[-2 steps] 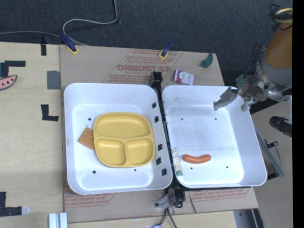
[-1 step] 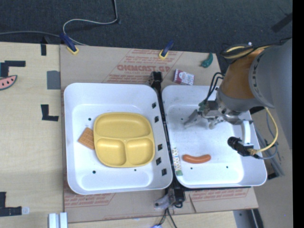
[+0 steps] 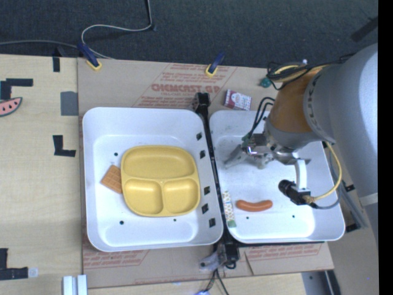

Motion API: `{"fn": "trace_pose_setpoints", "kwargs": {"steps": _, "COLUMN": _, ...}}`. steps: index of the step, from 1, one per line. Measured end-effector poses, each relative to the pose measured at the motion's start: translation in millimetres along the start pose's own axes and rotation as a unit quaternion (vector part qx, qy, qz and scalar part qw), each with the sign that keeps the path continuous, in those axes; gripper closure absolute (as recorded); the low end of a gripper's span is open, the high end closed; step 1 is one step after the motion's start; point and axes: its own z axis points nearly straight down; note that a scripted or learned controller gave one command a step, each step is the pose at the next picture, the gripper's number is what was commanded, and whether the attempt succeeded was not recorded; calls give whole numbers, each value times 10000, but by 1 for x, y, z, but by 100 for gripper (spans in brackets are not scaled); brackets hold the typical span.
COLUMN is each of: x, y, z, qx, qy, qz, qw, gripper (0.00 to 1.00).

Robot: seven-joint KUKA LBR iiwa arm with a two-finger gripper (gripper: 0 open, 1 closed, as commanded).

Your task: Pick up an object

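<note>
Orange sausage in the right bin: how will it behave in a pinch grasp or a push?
The small orange sausage-shaped toy is round-ended and cylindrical, so it probably rolls if pushed side-on. It looks thin and light, likely easy to lift. It lies flat on the right white bin, so the fingers may skid off it.

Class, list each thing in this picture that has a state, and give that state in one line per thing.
Yellow divided plate: upright in the left bin, compartments bare.
Cracker: flat, partly tucked under the plate's left edge.
Hot dog: lying flat in the right bin, untouched.
Pincer: low over the right bin, holding nothing visible.
</note>
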Motion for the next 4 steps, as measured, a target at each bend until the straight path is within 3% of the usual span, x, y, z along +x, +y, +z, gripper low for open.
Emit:
{"fn": "trace_pose_setpoints", "kwargs": {"steps": 1, "x": -1, "y": 0, "z": -10, "qx": -12, "qy": -13, "qz": 0, "qw": 10000, "gripper": 100}}
{"fn": "trace_pose_setpoints", "kwargs": {"steps": 2, "x": -1, "y": 0, "z": -10, "qx": -9, "qy": -12, "qz": -1, "qw": 10000, "gripper": 0}}
{"fn": "trace_pose_setpoints", "kwargs": {"steps": 3, "x": -8, "y": 45, "z": 0, "qx": -9, "qy": 4, "qz": -8, "qw": 10000, "gripper": 0}}
{"fn": "trace_pose_setpoints", "kwargs": {"steps": 4, "x": 2, "y": -13, "z": 0, "qx": -10, "qy": 0, "qz": 4, "qw": 10000, "gripper": 0}}
